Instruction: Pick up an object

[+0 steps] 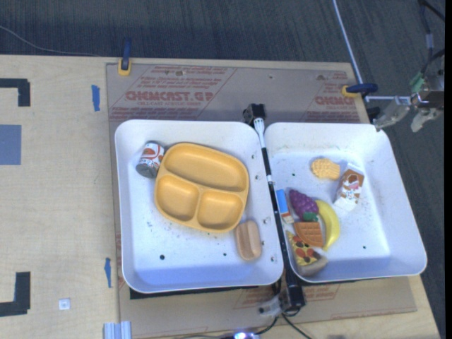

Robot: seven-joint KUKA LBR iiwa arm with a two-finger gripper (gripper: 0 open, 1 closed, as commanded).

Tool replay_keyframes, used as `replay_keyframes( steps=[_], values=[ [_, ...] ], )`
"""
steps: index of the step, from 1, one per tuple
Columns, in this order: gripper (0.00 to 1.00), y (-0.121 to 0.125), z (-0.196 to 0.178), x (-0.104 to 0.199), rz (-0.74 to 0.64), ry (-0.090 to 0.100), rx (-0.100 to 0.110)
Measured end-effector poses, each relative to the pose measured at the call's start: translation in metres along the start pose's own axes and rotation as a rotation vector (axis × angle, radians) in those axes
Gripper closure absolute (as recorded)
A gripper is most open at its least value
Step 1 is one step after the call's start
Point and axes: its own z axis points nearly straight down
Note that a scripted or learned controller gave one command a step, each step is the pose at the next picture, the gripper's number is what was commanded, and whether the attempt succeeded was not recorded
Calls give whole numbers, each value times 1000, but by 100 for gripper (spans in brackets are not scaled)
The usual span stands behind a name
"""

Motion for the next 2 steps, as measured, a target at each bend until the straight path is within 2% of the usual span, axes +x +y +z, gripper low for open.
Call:
replay_keyframes(
  steps=[1,2],
  values=[
    [0,-21,171,4,-4,16,7],
    [0,-97,185,22,0,-3,-11]
  ],
)
